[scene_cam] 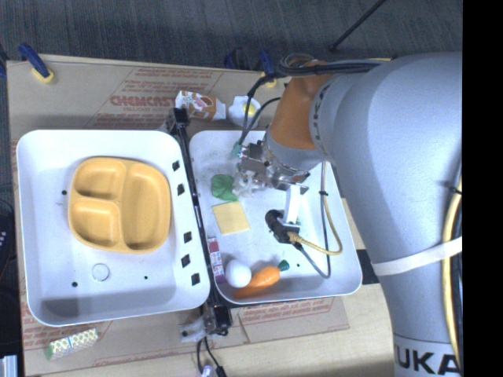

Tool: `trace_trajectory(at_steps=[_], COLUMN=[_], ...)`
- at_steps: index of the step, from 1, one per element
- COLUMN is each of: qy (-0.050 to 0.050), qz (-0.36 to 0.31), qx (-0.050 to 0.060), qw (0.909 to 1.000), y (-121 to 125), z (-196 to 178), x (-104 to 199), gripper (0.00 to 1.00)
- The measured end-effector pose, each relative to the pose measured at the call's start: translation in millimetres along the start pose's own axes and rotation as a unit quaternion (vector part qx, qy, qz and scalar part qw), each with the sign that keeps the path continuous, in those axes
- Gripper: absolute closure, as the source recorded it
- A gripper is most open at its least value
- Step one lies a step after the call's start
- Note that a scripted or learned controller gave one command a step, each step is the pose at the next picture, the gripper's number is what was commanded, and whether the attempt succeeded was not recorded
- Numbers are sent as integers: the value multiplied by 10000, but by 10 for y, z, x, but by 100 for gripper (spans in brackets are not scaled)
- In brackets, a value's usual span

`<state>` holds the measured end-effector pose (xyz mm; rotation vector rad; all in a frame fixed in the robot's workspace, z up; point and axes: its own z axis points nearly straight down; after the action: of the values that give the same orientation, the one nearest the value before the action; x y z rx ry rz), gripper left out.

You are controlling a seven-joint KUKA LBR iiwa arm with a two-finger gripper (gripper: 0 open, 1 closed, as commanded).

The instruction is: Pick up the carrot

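Orange carrot (259, 279) lying beside egg (237, 274) | judging it light, stiff, smooth | I'm aiming mid-body, across its width | pincer (250, 173) hovering well apart, grip state unreadable

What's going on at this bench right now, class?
A grey arm reaches in from the right over the right bin. Its gripper hovers near the bin's far end, next to a green item and above a yellow slice. The carrot lies untouched at the bin's near edge, beside an egg. The left bin holds a yellow tray. So the carrot is not yet picked up.
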<state>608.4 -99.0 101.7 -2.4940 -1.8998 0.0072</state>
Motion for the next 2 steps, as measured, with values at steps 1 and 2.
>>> trace_trajectory(at_steps=[1,2], qy=[-1,-2], qz=[-1,-19], qx=[-1,15], qw=[10000,10000], y=[0,-2], z=[0,-99], x=[0,3], gripper=[0,100])
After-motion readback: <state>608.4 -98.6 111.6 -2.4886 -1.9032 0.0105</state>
